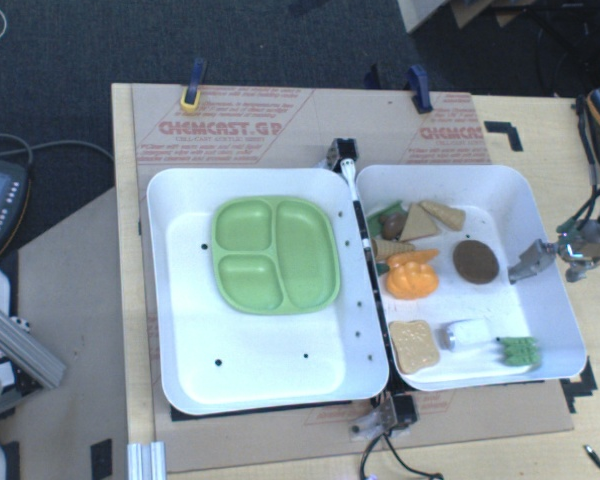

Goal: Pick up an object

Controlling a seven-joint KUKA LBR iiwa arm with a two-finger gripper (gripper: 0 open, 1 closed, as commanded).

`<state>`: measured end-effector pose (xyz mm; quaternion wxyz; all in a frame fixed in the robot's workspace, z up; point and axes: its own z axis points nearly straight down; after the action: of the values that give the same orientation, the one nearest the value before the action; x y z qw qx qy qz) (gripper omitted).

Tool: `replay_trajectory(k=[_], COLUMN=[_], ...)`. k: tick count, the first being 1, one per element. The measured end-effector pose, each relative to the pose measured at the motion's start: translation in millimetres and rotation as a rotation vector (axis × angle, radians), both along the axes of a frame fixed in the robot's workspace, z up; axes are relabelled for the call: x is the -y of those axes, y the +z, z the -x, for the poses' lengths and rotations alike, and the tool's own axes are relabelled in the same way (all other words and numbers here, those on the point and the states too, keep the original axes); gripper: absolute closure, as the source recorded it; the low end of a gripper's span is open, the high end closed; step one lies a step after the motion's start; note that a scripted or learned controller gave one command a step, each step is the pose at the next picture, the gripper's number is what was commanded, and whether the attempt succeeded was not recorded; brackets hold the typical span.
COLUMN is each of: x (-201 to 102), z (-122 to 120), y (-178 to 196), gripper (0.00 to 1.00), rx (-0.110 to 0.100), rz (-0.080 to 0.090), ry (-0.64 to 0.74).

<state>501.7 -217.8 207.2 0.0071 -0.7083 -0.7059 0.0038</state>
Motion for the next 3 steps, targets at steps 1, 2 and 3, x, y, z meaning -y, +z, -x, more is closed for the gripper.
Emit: replay_trajectory(k=[1, 2, 3], x=[0, -2, -8], z=[-3, -1, -6], y=[6, -62, -112], gripper=[0.0, 0.0, 0.0], rx=[0.011, 0.003, 0.004], rz=[0.004, -0.001, -0.001], ry=[0.004, 0.003, 0.005])
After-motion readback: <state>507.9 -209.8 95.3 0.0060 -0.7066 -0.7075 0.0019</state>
